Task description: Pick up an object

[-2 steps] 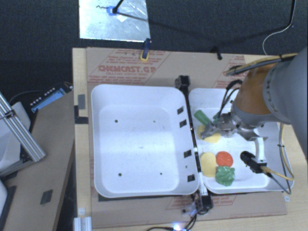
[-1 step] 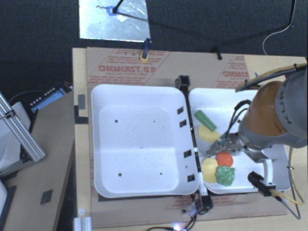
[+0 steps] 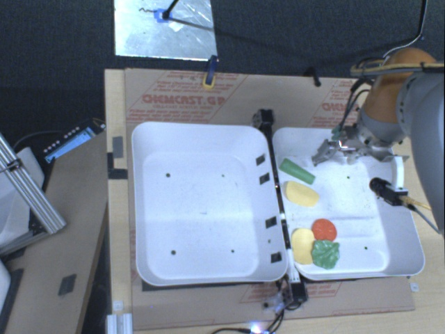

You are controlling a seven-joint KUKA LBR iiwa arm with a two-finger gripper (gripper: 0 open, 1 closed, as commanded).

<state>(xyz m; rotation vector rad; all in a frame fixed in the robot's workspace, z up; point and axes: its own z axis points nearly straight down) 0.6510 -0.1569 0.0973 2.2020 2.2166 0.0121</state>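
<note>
At the near end of the right bin (image 3: 407,256) we see a small cluster: a green leafy toy vegetable (image 3: 325,253) at the front, touching a round red-orange piece (image 3: 323,229) just behind it and a pale yellow rounded piece (image 3: 302,245) to its left, hard against the divider between the bins. A little farther back lies a second yellow piece (image 3: 302,194), flat and oval, and beyond that a green cylinder (image 3: 297,170), its long axis running from far-left to near-right across the bin floor. The gripper (image 3: 328,152) hangs over the far part of the same bin, to the right of and slightly beyond the cylinder, with nothing visible between its fingers; how wide they stand we cannot tell from this slant. We judge the cylinder to be the likeliest target, since it lies nearest, down and to the left of the gripper, and stands apart from its neighbours; to close across its short side, we think the fingers would have to line up across that diagonal axis. The bin wall and the black clips along the divider (image 3: 265,160) sit just to its left and could crowd an approach from that side. The left bin (image 3: 149,138) lies alongside, across the divider. Both bins rest on a cardboard sheet (image 3: 229,92) on the tabletop (image 3: 76,207), and farther off a shiny metal plate (image 3: 149,30) lies on dark carpet.
</note>
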